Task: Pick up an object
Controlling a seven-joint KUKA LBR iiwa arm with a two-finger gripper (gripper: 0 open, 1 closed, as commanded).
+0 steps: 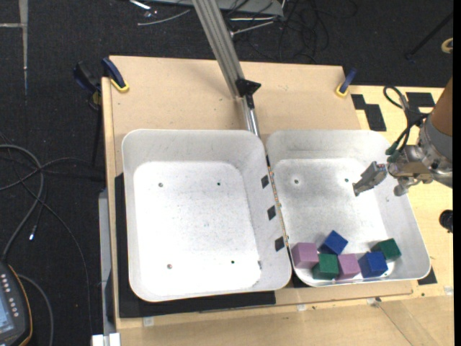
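— Where's the pincer [379, 182] on your feed?

— I see it over the right bin [317, 146], toward that bin's right side, reaching in from the right edge of my view. Two fingers [369, 176] show, one pointing left and down, the other a short way to its right. They look spread, and I see nothing between them.

— And the arm behind it?

— I only get the wrist end [439, 132], grey, with a patch of orange at the very edge of the picture and a dark cable looped above it.

— What is there to pick?

— Six blocks, all bunched in the near right corner of the right bin, well apart from the pincer. A blue block [334, 242] sits tilted at the top of the bunch. Just left of it is a purple block [306, 254]. A green block [328, 266] lies in front, touching a second purple block [349, 265]. Right of that I have another blue block [373, 263], then a dark green block [390, 249] nearest the right wall.

— The other bin?

— The left bin [137, 215] sits right beside the first one, their walls touching down the middle. Both rest on a tan wooden surface [180, 85] with clamps at its far corners. A metal pole [220, 38] slants down to the surface's far edge.
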